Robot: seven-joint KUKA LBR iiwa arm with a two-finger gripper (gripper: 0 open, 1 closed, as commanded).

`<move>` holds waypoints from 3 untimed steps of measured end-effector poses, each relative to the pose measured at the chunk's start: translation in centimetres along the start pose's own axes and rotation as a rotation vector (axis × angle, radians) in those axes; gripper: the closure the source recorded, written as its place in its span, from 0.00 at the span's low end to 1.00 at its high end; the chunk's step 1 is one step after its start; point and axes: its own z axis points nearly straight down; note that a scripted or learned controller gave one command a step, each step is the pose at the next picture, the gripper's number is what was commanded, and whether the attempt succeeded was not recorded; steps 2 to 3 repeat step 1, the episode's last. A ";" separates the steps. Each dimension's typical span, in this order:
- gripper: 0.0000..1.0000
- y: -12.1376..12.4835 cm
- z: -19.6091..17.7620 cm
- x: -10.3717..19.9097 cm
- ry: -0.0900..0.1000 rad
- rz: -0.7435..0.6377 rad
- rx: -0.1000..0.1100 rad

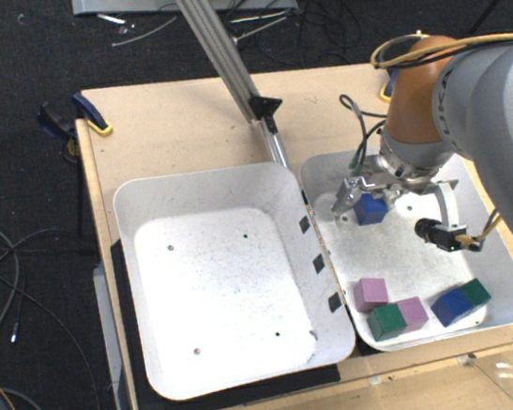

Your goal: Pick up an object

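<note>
Two white bins sit side by side on the wooden worktop (180, 134). The left bin (142, 263) is bigger in the view, and its floor has tiny dark specks on it. The right bin (510, 291) has blocks in it.

The grey arm (499, 108) comes in from the right, with its orange band (412, 101) above the wrist. It reaches down into the back part of the right bin. The jaws (368, 204) are shut tight on a small blue block (371, 210). The blue block sits between the two fingers, near the back left of the right bin. I cannot tell if the block is touching the bin floor or is just above it.

Five more blocks lie near the front of the right bin. A pink block (372, 292) is closest to the jaws. A green block (386, 321) and another pink block (412, 312) touch side by side. A dark blue block (452, 305) sits against a second green block (475, 292).

A thin metal pole (220, 48) slants down from the top toward the gap between the bins.
</note>
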 end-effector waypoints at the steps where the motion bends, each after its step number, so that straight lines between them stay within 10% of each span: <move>1: 1.00 0.2 -1.0 -0.1 -0.002 -0.001 -0.003; 3: 1.00 0.2 -1.0 -0.1 -0.002 -0.001 -0.003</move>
